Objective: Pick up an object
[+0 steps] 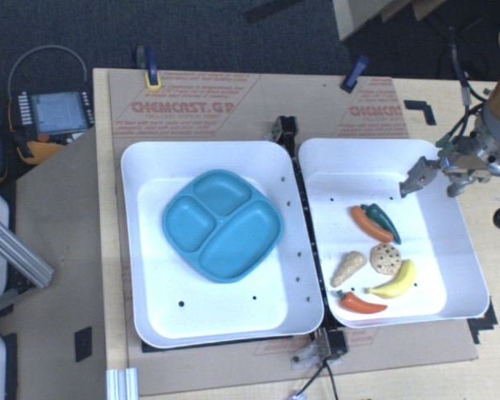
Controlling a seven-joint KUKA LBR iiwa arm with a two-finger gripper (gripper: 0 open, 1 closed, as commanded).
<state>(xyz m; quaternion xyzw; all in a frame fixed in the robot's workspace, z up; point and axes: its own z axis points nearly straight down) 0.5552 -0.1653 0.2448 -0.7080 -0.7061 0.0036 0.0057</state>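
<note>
The grey two-finger gripper hung spread wide and empty; the crowded yellow plastic banana might slip

The bench (brown board on top) carries two white bins, both below-left of the claw.
</note>
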